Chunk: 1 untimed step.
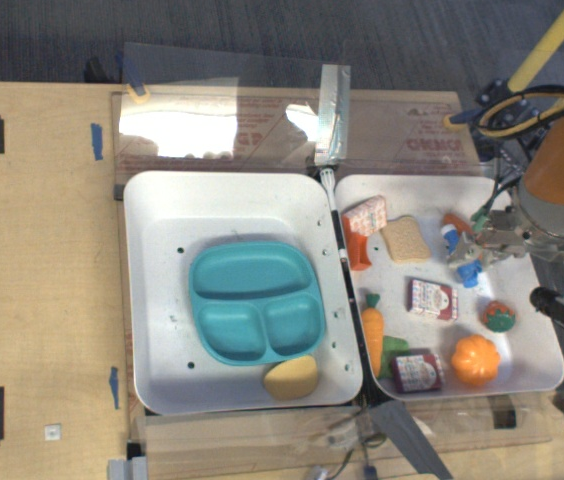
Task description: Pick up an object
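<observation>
Two white bins (152, 298) on plywood bench (32, 298)

One fixed camera looks down at a slant on the bench (42, 268), far enough to take in both white bins (152, 228) side by side, arm (562, 168) entering from the right.

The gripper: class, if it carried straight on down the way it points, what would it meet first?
Probably the small blue object right under the gripper on the right bin floor, though depth is hard to judge from this slanted view.
</observation>
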Tool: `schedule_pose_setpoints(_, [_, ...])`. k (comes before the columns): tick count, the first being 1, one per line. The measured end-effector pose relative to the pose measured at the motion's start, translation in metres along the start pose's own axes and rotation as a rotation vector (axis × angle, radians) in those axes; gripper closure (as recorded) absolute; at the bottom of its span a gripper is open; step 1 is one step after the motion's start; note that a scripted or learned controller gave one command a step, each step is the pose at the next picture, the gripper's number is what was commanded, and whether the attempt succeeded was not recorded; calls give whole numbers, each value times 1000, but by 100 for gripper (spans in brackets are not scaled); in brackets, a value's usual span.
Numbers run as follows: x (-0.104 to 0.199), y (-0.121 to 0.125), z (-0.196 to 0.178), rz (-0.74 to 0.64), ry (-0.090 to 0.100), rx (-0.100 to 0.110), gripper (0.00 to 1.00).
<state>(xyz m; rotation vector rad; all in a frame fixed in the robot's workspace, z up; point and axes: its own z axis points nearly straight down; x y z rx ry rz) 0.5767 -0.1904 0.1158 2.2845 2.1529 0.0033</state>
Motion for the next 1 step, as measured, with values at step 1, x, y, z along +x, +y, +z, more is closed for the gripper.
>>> schedule_pose_setpoints(1, [77,16,-108,219,1,-3,100])
